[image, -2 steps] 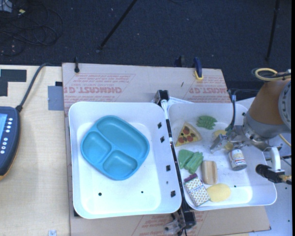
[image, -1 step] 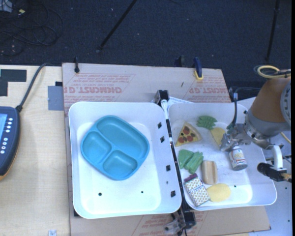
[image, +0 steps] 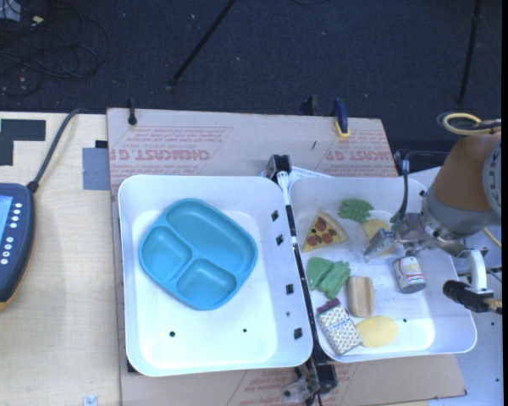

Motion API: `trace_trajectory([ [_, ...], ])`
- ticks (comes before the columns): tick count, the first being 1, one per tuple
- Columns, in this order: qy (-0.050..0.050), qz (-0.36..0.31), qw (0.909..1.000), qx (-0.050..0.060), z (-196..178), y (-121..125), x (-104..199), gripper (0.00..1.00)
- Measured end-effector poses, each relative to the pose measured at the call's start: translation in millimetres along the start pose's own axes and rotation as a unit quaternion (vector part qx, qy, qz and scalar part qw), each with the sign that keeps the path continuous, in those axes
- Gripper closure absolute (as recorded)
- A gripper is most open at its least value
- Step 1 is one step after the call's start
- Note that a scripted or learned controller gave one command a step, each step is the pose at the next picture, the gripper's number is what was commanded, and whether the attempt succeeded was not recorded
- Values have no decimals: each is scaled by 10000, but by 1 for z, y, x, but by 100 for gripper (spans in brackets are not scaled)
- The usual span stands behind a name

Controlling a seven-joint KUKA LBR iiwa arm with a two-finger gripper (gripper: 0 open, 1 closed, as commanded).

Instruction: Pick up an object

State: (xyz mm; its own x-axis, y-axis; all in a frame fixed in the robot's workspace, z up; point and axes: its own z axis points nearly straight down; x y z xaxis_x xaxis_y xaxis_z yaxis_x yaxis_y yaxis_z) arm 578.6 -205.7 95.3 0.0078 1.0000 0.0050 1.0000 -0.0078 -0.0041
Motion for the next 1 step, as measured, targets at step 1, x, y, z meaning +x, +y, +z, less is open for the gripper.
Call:
trace_trajectory([
  [1, 5, 16, 10000, 16, -8, 0, -2, 100],
])
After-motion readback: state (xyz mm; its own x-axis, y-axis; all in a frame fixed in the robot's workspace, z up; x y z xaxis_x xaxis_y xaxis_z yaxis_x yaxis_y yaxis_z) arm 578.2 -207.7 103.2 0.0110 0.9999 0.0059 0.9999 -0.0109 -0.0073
